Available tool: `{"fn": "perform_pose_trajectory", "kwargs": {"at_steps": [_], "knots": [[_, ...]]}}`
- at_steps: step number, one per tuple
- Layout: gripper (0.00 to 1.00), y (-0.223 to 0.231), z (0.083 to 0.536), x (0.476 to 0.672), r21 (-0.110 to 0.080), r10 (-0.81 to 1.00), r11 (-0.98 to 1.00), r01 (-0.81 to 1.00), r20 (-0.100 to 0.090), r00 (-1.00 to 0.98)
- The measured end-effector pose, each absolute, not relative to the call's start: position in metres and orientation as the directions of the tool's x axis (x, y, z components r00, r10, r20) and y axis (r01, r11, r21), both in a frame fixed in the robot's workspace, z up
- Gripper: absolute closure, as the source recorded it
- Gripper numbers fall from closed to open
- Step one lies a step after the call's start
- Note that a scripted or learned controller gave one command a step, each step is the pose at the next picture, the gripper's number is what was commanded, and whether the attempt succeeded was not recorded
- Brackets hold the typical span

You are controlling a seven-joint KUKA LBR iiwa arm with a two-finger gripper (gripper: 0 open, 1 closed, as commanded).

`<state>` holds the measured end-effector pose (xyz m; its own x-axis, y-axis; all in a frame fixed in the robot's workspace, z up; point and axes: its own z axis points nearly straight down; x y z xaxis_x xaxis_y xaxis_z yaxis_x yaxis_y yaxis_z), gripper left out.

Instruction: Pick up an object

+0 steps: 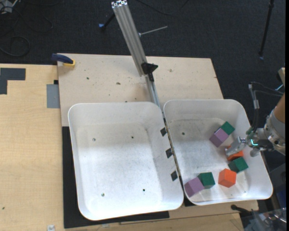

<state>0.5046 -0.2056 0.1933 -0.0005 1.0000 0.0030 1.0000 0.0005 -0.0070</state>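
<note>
White bins sitting side by side on the desk (pixel 111 78); left bin (pixel 86 124) w/ nothing but specks, right bin (pixel 197 114) carrying the blocks. Grey arm (pixel 279 129) reaching in from the right, pincer (pixel 237 148) hovering low inside right bin, near its right wall. Fingers: can't tell whether wide or narrow. Lying just beside fingertips: small orange-red piece (pixel 235 154), touching dark green block (pixel 239 164); unclear whether gripped. Sitting up-left of pincer: purple block (pixel 218 137) w/ green block (pixel 227 128) touching it. Resting below: orange block (pixel 227 177). Sitting nr front wall: another green block (pixel 207 179) next to purple block (pixel 193 186). Leaning over desk: metal pole (pixel 132 37).
</note>
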Motion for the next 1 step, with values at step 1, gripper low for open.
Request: {"fn": "perform_pose_trajectory", "kwargs": {"at_steps": [1], "knots": [[0.00, -0.2063, 0.1953, 0.5054, -0.003, 1.000, -0.001, 1.000, 0.001, 0.001]]}}
